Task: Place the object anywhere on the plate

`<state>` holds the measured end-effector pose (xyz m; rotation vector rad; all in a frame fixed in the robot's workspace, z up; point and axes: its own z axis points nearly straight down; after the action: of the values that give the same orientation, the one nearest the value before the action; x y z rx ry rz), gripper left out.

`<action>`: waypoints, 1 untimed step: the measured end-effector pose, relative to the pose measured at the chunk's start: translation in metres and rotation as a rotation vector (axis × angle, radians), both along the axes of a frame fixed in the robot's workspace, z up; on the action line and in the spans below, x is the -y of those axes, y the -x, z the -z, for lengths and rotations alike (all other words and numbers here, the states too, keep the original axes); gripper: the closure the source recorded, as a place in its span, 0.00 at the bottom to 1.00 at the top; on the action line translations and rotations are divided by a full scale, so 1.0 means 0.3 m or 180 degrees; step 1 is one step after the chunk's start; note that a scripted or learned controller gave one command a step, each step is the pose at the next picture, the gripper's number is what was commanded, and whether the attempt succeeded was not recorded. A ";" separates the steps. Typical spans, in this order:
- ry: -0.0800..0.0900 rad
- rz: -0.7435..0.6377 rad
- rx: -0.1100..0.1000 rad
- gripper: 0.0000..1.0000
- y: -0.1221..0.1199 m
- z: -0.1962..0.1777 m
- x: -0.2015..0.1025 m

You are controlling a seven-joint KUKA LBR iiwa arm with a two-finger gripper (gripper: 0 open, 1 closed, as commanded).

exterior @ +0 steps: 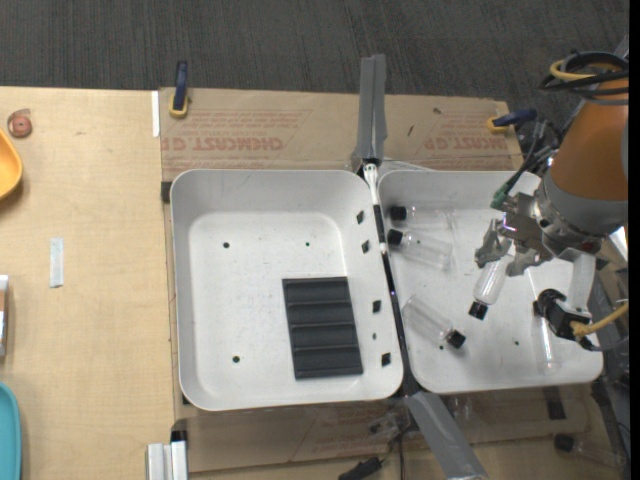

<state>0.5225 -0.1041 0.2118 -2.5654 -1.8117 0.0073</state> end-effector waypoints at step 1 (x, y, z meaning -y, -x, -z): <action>-0.0004 -0.0252 -0.0002 1.00 0.023 0.072 -0.252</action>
<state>0.5156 -0.0285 0.1901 -2.4908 -1.9110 0.0070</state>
